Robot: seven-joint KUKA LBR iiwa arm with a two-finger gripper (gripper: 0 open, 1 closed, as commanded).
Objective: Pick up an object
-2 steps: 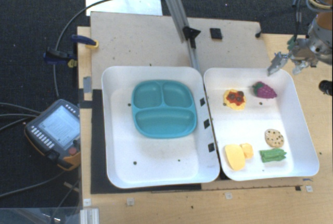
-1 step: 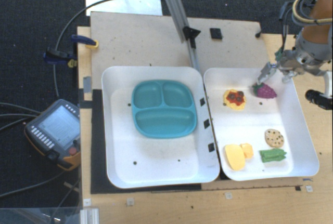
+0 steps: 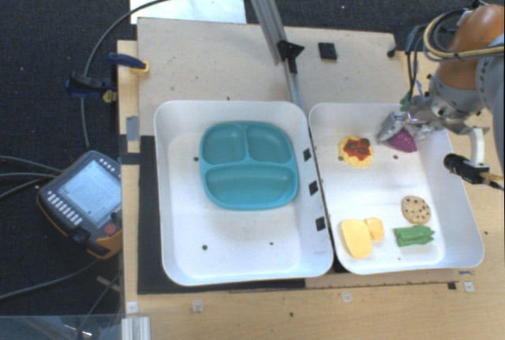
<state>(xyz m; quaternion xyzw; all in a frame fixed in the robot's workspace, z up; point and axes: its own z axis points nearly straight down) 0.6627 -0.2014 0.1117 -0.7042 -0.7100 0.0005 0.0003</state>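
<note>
The gripper (image 3: 397, 128) hung over the right bin (image 3: 458, 196), touching or just above a purple item (image 3: 405, 143); finger state could not be determined. A pizza toy (image 3: 357, 151) lay beside it. A teal plate (image 3: 248, 166) occupied the left bin (image 3: 177, 196).

Two white bins (image 3: 237, 267) are counted on the bench, and one teal divided plate (image 3: 248, 166) in the left one. In the right bin six small pieces are counted: one pizza (image 3: 357, 151), one purple piece (image 3: 404, 143), one cookie (image 3: 416, 210), one green piece (image 3: 413, 236) and two yellow pieces (image 3: 356, 238)
</note>
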